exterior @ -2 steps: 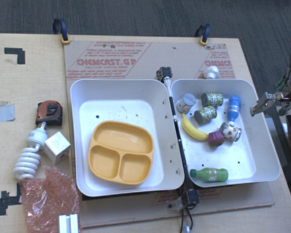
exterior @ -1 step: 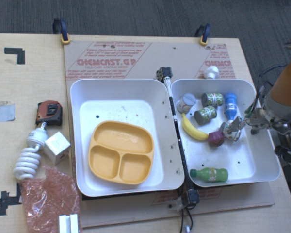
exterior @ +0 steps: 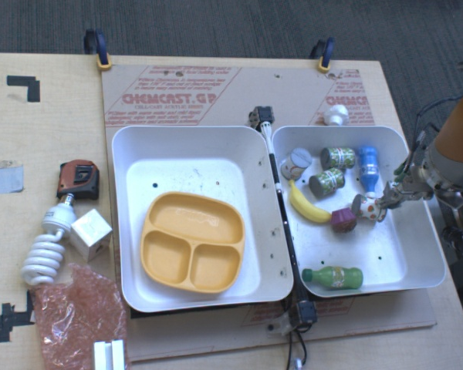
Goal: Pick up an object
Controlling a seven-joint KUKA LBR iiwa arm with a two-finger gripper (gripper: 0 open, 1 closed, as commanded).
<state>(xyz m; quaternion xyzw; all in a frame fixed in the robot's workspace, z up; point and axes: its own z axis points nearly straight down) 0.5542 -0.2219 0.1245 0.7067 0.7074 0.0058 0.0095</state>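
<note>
My gripper (exterior: 383,204) reaches in from the right, low over the right bin (exterior: 417,272). Its tip is right beside a small white and red object (exterior: 367,206); whether it touches that object I cannot tell. Just left of that lies a dark purple piece (exterior: 343,220). A yellow banana (exterior: 307,205) lies toward the bin's left side. Two green cans (exterior: 338,158) (exterior: 327,182) and a blue bottle (exterior: 368,166) sit at the back. A green bottle (exterior: 333,277) lies on its side by the front wall. A grey round lid (exterior: 299,160) rests at the back left.
The left bin (exterior: 131,168) holds a yellow divided tray (exterior: 193,241). On the bench to the left are a tape measure (exterior: 79,179), a spiral light bulb (exterior: 48,245), a white cube (exterior: 91,230) and a reddish plastic bag (exterior: 79,318). A white cap (exterior: 336,115) sits behind the right bin.
</note>
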